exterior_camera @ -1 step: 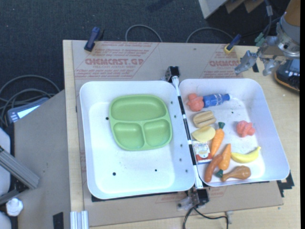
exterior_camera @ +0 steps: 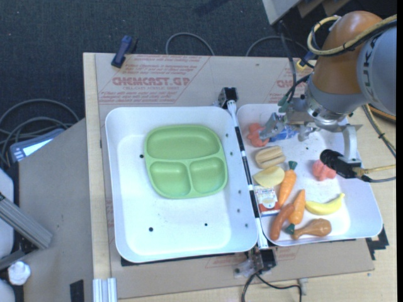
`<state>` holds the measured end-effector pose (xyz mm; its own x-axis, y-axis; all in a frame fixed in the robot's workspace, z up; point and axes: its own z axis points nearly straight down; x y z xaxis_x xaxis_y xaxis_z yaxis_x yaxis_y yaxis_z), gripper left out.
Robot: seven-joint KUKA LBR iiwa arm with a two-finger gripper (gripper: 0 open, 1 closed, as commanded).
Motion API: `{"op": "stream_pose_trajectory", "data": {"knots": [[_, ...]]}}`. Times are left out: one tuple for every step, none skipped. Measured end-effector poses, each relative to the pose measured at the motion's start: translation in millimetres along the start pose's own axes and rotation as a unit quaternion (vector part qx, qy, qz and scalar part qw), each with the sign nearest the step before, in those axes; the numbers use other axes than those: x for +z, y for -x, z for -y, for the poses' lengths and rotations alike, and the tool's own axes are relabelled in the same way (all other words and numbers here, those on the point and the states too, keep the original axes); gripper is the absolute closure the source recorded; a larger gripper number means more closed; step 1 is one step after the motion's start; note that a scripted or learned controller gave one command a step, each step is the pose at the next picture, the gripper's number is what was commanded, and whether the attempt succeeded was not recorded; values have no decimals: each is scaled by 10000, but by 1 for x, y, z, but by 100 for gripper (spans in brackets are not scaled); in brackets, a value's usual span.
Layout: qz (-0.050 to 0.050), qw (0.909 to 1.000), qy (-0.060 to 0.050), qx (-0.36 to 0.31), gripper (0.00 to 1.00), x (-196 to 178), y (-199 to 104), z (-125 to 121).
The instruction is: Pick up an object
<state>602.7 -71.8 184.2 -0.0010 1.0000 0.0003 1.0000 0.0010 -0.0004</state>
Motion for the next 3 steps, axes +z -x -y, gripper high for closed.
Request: {"op": "stream_pose_trajectory", "data": {"knots": [[3, 10000, 2, 10, 0, 88, 26, 56], [2, 10000, 13, 9, 0, 99, 30, 81], [-3, 10000, -5, 9, 0, 100, 31, 107]]}}
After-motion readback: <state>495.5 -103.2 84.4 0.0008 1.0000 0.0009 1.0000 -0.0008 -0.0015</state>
